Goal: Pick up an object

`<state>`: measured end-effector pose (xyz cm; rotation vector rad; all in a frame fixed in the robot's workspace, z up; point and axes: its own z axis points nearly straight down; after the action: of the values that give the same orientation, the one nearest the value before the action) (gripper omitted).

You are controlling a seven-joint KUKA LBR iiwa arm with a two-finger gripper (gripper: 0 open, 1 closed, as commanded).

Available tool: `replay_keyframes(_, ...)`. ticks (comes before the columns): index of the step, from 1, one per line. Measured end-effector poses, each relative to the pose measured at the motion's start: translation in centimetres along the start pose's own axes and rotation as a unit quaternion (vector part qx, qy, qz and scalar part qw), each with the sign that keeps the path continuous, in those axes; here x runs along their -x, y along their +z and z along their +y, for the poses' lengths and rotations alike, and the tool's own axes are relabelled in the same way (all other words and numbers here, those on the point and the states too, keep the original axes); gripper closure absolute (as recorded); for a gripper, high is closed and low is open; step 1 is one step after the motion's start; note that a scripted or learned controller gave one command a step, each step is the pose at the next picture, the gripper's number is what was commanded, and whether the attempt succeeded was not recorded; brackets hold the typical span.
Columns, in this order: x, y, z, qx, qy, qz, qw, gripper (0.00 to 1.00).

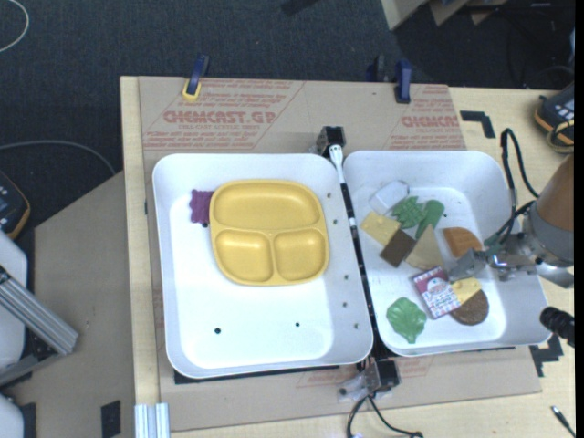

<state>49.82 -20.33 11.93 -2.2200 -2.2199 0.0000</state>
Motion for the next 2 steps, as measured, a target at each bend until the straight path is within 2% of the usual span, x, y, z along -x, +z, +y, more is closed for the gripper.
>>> replay_keyframes(1, -0.04, 3.13, 0.05, 0.0, 0.0, 0.0, 1.0, 0.0)
replay_keyframes(2, -0.02, 2.57, 0.02, 0.001, 0.0, -0.001, 1.0, 1.0)
